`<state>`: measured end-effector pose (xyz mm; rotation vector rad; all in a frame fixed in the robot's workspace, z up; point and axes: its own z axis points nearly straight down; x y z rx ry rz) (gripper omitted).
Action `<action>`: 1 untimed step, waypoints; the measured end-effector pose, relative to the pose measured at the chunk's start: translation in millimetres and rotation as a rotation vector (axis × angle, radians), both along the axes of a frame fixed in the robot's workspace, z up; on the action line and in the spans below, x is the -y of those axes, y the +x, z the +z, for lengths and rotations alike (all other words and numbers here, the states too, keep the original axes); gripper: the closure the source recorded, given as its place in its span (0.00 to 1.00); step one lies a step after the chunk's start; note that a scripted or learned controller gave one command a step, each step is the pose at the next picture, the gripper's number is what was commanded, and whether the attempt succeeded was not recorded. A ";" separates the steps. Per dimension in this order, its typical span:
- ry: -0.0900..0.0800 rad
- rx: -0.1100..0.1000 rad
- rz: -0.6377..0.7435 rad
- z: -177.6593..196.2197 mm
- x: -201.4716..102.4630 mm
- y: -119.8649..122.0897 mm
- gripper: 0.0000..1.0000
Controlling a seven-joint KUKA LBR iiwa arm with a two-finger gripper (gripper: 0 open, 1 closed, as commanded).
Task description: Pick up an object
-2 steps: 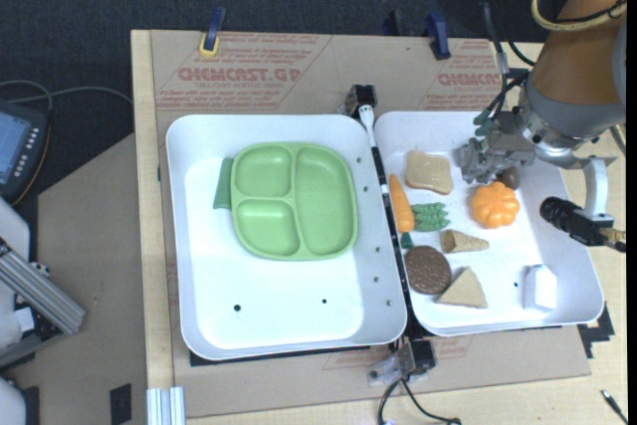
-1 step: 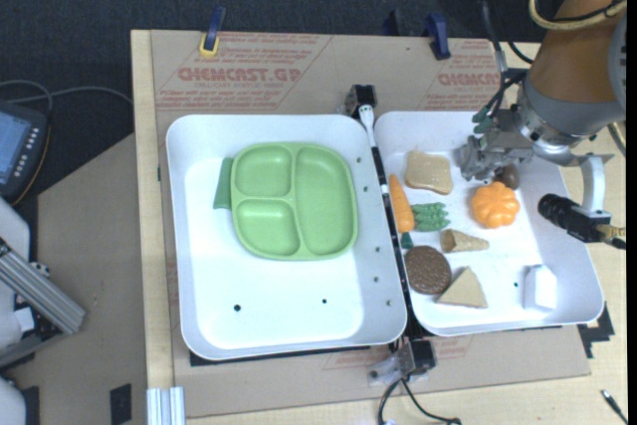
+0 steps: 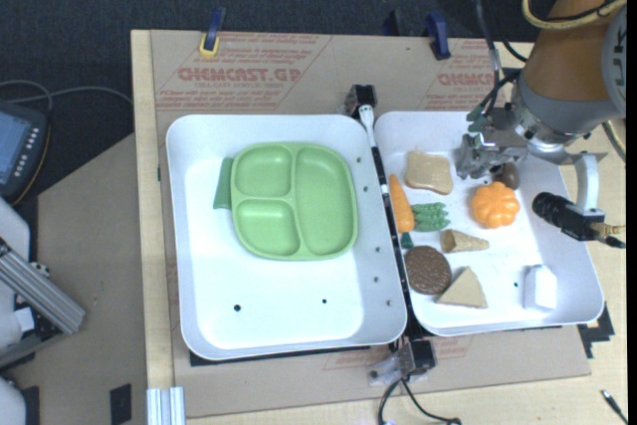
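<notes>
The right bin (image 3: 572, 299) holds several toy foods: a tan bread slice (image 3: 429, 172), an orange carrot (image 3: 400, 203), a green piece (image 3: 430, 215), an orange pumpkin (image 3: 495, 204), a brown round cookie (image 3: 427, 269), two tan wedges (image 3: 462, 240) (image 3: 464, 290) and a white block (image 3: 542, 287). My gripper (image 3: 484, 157) hangs over the upper middle of this bin, between the bread slice and the pumpkin, just above the pumpkin's top edge. I see nothing held between its fingers.
The left bin (image 3: 199, 299) carries a green divided plate (image 3: 294, 199). A black divider strip (image 3: 381, 204) runs between the bins. A black handle-like part (image 3: 562, 214) juts over the right bin's right side. Clamps (image 3: 210, 33) (image 3: 436, 35) sit at the board's back edge.
</notes>
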<state>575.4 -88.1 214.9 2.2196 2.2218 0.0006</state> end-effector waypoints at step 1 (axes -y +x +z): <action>-0.001 0.004 -0.001 21.0 4.4 -0.3 1.00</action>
